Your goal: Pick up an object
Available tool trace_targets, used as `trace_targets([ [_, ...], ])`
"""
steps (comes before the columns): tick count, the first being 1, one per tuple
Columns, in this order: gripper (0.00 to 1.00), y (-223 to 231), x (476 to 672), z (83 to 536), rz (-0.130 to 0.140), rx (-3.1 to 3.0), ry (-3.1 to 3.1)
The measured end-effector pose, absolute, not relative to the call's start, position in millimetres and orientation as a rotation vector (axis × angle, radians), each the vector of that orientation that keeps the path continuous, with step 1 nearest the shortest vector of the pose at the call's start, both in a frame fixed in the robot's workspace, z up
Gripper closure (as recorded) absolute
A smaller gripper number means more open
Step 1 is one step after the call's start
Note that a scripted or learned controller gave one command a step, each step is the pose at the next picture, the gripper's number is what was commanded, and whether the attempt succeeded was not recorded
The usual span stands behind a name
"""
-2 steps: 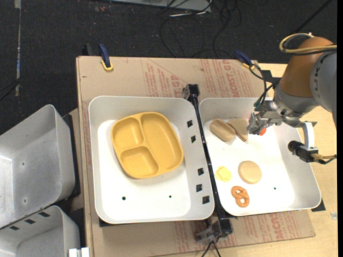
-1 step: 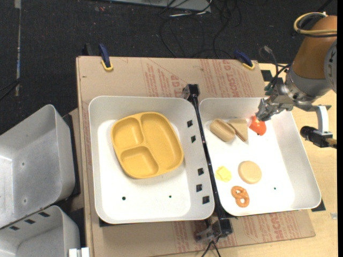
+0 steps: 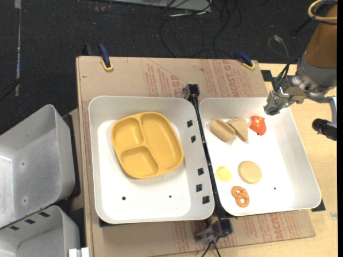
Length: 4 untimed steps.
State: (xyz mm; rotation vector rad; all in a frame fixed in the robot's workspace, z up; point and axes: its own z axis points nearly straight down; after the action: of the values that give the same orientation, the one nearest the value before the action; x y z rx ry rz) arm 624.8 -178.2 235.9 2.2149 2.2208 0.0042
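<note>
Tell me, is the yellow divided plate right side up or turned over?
Right side up: the yellow divided plate shows its three hollow compartments facing upward.

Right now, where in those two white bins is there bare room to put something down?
Left bin: bare strip nearer the camera, below the yellow divided plate. Right bin: bare right side. Crowded near the divider: bread pieces, tomato, cookie, pretzel.
</note>
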Motion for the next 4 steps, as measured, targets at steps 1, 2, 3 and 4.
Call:
trace_targets([
  [1, 1.00, -178.3, 626.3, 289.8, 0.006, 2.212, 2.220],
  [2, 1.00, -119.9, 620.1, 281.3, 0.000, 2.214, 2.231],
  [3, 1.00, -69.9, 627.7, 282.7, 0.002, 2.213, 2.230],
  [4, 1.00, -15.6, 639.4, 279.4, 0.003, 2.212, 2.230],
])
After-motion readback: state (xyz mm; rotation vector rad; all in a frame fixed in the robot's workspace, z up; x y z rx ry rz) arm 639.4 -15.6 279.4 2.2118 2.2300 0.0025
